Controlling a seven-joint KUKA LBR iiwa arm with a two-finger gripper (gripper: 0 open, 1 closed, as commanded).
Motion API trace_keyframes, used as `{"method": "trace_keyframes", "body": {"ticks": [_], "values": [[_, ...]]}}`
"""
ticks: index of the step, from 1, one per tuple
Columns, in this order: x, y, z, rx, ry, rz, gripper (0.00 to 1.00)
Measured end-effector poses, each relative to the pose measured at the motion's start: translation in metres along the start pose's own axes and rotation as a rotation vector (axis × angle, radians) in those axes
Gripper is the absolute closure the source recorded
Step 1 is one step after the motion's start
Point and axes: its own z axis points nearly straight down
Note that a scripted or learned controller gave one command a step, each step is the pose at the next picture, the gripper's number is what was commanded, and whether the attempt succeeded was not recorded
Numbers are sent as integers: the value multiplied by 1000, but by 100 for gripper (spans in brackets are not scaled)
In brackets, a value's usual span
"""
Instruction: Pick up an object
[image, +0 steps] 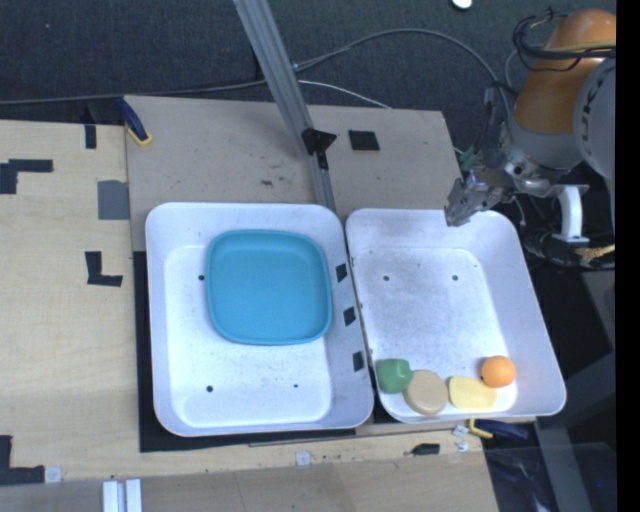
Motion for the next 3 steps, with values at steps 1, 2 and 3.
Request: {"method": "trace_keyframes", "body": {"ticks": [1,2,3], "values": [[48,12,7,1,0,-3,100],[105,13,-1,1,1,-5,100],[156,5,7,2,1,-4,100]]}}
